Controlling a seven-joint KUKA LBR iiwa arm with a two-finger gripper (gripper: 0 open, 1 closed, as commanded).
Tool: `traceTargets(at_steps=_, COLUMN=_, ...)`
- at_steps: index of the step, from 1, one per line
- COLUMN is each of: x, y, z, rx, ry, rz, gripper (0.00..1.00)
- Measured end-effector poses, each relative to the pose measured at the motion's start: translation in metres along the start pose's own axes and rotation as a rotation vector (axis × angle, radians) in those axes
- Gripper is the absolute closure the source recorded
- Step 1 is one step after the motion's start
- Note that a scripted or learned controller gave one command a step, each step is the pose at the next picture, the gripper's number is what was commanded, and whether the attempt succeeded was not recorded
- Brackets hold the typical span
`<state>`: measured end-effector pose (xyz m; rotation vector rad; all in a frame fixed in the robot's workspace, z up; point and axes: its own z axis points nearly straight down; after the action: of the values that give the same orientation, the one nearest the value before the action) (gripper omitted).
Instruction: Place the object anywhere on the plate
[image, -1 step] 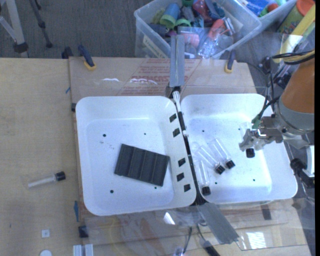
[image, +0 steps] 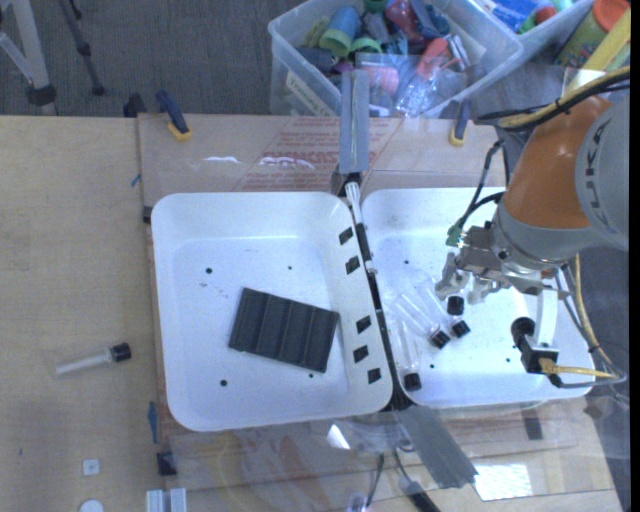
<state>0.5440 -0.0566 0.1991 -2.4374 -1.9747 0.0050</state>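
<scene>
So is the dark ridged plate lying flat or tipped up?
Flat. The dark plate lies on the floor of the left bin, its whole ridged top showing.

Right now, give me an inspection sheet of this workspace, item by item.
Surface: light wooden bench bearing two shallow white bins, left bin and right bin, side by side.
Job's things: dark ribbed rectangular plate lying flat in the left bin; clear plastic object lying in the right bin near the divider.
Clutter: small clear tube with a black cap on the bench left of the bins.
Grippers: two-finger gripper low over the right bin, beside the clear object; whether it holds anything cannot be told.
Cables: black cable and yellow-tipped cable at the wrist.
Surroundings: clear tub of coloured toys behind the bins.
</scene>
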Motion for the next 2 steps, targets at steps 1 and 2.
traceTargets(at_steps=1, x=0.096, y=0.027, z=0.015, rx=-0.005, ry=-0.001, rz=0.226, gripper=1.00)
traceTargets(at_steps=2, x=0.181, y=0.012, z=-0.022, rx=-0.004, ry=-0.001, rz=0.344, gripper=1.00)
